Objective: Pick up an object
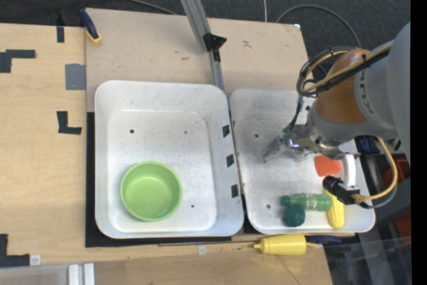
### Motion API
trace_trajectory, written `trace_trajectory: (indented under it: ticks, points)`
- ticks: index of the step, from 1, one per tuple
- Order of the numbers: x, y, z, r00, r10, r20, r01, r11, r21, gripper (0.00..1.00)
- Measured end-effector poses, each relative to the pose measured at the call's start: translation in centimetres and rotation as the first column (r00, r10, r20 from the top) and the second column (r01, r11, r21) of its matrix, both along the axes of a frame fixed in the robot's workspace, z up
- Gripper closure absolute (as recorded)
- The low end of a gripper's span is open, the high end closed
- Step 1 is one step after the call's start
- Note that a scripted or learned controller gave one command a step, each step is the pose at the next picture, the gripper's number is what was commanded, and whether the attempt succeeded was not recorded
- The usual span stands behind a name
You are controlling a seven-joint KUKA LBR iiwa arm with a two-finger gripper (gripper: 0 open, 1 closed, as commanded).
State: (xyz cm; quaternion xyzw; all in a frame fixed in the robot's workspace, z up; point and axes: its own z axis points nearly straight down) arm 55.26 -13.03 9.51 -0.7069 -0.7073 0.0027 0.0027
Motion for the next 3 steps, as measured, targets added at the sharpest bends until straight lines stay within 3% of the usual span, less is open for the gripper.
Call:
trace_trajectory:
  ticks: [1,3]
  points:
    - [0.1,0.1,1.3,1.0,0.002,0.004,-0.002,1.0,0.0,1.0]
    - [1.3,0.8,11.6,1.0,0.001,0.011,-0.001,1.0,-0.001,1.0]
